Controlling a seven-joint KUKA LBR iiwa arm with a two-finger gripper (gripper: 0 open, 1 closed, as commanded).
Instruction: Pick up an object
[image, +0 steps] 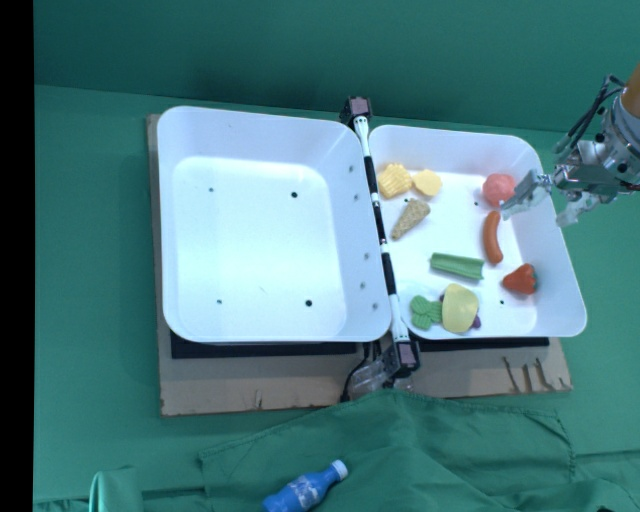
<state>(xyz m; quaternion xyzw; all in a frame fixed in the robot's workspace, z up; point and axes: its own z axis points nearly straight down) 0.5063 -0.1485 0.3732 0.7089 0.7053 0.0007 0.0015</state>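
In the camera view, the gripper (551, 196) hangs at the right edge of the frame, over the upper right rim of the right bin (560, 262). Its two fingers stand apart with nothing between them.

All the candidate objects lie in that right-hand bin. The nearest is a pink round piece (498, 187) at the upper right of the bin, just beside the lower finger. Just below it lies a sausage (491, 236), its long axis running nearly top to bottom of the frame with a slight lean. A red strawberry-like piece (520, 280) sits lower right, close to the bin wall. A green celery stick (457, 265) lies in the middle, long axis near horizontal, tilted a little down to the right.

These look like hollow plastic toy foods: probably light, stiff and smooth, so they may slip or skid under a glancing touch. The sausage seems the best choice. I would close across its narrow middle, fingers set at right angles to its long axis. The pink piece is round and may roll away from the fingers. The strawberry leaves little room beside the wall.

The left bin (190, 135) takes up the left centre of the frame.
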